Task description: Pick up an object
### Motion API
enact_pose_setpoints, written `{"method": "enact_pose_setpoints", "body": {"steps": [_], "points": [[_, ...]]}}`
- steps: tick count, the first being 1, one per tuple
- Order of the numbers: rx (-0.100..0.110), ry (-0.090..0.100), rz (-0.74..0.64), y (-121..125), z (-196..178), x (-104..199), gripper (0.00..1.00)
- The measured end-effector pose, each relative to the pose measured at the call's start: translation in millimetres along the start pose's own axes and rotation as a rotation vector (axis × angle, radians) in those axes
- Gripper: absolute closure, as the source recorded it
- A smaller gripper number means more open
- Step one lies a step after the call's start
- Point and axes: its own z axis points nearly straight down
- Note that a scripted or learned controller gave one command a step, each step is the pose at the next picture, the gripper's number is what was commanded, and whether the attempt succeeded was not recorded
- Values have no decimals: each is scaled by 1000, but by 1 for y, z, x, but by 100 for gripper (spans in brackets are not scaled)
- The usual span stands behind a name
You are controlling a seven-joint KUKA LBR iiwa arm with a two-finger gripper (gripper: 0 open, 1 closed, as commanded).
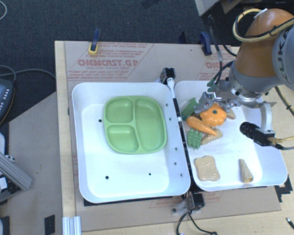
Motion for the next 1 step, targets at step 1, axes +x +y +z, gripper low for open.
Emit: {"method": "enact_pose_setpoints", "body": {"steps": [1], "points": [[-2, 1, 0, 3, -14, 36, 100]]}}
